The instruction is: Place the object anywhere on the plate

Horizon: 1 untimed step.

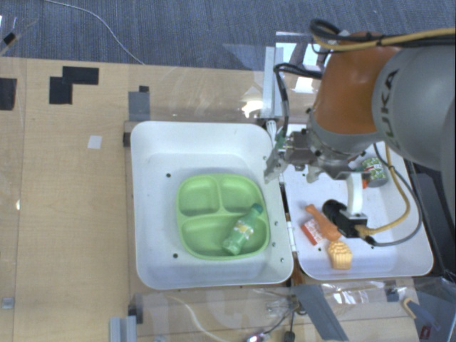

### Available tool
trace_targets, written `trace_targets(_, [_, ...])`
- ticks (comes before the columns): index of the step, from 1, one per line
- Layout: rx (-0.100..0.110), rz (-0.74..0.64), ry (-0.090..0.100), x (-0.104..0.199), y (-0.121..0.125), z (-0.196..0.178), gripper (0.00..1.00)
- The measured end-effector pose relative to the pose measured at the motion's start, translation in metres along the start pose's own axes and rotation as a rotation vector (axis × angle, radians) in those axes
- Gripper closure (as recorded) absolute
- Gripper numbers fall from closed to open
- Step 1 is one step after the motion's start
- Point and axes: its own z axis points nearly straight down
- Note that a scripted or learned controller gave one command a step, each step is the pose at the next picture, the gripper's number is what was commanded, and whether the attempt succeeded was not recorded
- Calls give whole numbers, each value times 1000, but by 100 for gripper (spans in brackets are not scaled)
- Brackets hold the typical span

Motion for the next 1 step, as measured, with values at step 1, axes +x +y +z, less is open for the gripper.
trace_targets(1, [0,0,0,0,0,0,0])
